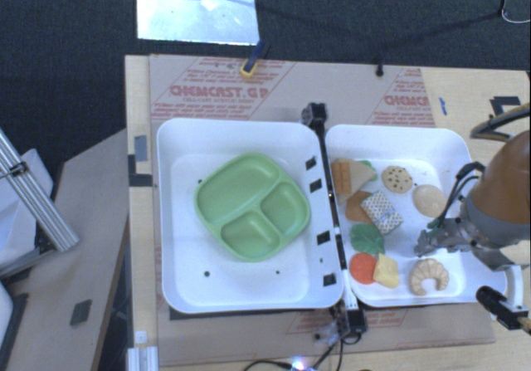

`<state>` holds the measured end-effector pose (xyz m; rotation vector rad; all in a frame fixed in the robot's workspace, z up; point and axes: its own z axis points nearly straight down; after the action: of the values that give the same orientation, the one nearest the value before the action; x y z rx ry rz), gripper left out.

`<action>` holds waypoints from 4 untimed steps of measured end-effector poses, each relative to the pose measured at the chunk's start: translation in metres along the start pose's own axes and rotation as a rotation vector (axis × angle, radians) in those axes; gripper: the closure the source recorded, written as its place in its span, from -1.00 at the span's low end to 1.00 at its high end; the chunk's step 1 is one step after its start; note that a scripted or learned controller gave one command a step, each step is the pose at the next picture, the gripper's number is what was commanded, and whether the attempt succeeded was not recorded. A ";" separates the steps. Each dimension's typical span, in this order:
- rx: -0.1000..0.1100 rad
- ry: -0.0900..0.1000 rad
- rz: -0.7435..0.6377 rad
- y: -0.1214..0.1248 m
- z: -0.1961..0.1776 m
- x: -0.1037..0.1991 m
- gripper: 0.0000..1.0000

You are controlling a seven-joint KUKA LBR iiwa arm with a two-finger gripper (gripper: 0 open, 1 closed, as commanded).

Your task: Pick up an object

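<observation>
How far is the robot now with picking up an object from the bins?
Nothing looks picked yet: the croissant, cookie and the other toy foods all lie in the right bin, and the green divided plate sits in the left bin. In hand: the gripper is low, just above the croissant. Left: grasp and lift.

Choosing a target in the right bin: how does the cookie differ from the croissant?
The cookie is a flat round disc with dark specks; the croissant is a plain tan crescent. The cookie lies near the bin's far wall, the croissant at the near edge, just below the claw. The croissant looks larger. Both are toy baked goods lying flat in the right bin.
</observation>
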<state>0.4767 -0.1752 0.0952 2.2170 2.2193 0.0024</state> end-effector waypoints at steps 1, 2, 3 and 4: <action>-0.001 0.000 0.002 -0.003 -0.057 -0.009 1.00; -0.001 0.000 -0.002 -0.003 -0.101 -0.016 1.00; -0.001 0.000 -0.003 -0.001 -0.131 -0.017 1.00; 0.000 0.002 -0.009 0.037 -0.123 0.029 1.00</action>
<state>0.5133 -0.1460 0.2179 2.2081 2.2302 0.0048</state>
